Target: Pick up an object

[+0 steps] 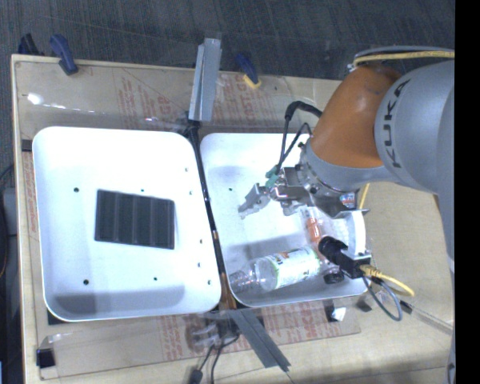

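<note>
Bottle (284, 269): clear plastic, green-and-white label, on its side along the near edge of the right bin (224, 166), cap end toward the near-left corner. Gripper (254, 201) above the bin's middle, fingers slightly apart with nothing between them, well clear of the bottle. Left bin (56, 166) holds a dark ribbed rectangular pad (134, 219) near its centre.

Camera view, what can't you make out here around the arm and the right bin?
- End effector: too small and blurred to tell how its fingers stand.
- Right bin: its right side lies under the arm.
- Plastic bottle: label print too small to read.
- Arm: cut off by the right edge.
</note>
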Controlling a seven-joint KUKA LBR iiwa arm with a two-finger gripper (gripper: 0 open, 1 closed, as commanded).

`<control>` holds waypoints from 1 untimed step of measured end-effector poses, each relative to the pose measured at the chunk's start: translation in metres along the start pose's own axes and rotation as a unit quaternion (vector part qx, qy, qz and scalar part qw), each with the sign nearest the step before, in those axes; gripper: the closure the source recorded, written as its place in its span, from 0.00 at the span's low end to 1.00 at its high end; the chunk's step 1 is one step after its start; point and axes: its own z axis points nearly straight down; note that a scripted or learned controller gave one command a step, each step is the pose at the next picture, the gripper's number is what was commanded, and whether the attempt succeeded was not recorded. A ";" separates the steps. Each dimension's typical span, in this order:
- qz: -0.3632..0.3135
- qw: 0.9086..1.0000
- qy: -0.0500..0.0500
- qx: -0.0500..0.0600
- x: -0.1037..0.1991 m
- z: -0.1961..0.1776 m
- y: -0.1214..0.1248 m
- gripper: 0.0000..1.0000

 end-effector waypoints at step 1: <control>-0.007 1.000 -0.001 -0.001 -0.072 0.027 0.023 0.00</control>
